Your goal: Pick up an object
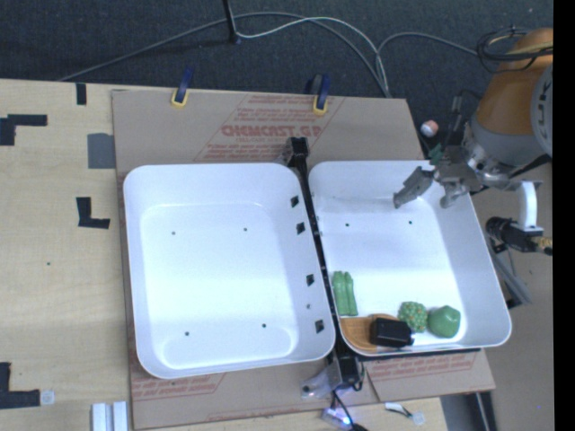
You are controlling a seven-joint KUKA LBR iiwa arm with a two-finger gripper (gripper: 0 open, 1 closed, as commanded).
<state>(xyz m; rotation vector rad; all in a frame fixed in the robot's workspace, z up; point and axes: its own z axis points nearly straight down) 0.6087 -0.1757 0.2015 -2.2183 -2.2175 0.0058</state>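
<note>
The arm (517, 106) enters at 3 o'clock and is cut off by the right edge; only its orange band and wrist section are visible. The gripper (429, 189), at 2 o'clock over the right bin (395, 241), is small and blurred, and the gap between its fingers cannot be resolved. At 5 o'clock in that bin, a black object (391, 332) lies on a wooden piece (358, 332) and hides most of it; the identity of both cannot be determined. The bumpy green item (412, 314) and the smooth green item (444, 321) beside it are too small to identify. The green piece (344, 293) by the divider is likewise unclear.
</note>
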